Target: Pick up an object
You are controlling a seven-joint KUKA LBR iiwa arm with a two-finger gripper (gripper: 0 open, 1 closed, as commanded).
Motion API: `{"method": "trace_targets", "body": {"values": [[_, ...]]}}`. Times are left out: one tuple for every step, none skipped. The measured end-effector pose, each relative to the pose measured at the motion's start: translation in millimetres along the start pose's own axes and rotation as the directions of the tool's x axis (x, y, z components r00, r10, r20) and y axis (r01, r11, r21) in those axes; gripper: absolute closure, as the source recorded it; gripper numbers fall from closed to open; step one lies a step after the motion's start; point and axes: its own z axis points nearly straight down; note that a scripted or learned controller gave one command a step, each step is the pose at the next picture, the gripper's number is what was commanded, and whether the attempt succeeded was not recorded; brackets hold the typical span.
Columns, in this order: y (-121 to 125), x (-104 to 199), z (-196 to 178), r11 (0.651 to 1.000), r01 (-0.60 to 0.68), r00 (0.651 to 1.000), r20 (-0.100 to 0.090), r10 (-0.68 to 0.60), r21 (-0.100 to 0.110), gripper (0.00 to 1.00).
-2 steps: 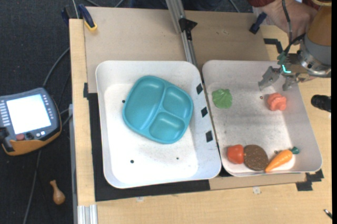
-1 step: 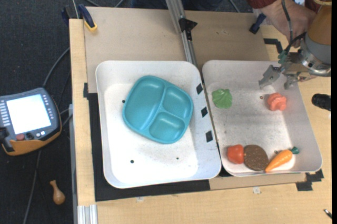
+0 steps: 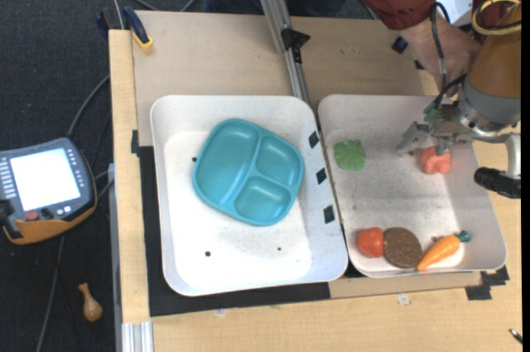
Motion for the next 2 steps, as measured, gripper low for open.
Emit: {"method": "trace_targets", "body": {"values": [[-6.8,1.6,51.4,1.000,0.001,1.000,-0.009,0.000,0.019,0.00],[-7.7,-0.1,60.6,1.000,-0.004,1.000,0.003,0.004,0.008,0.00]]}}
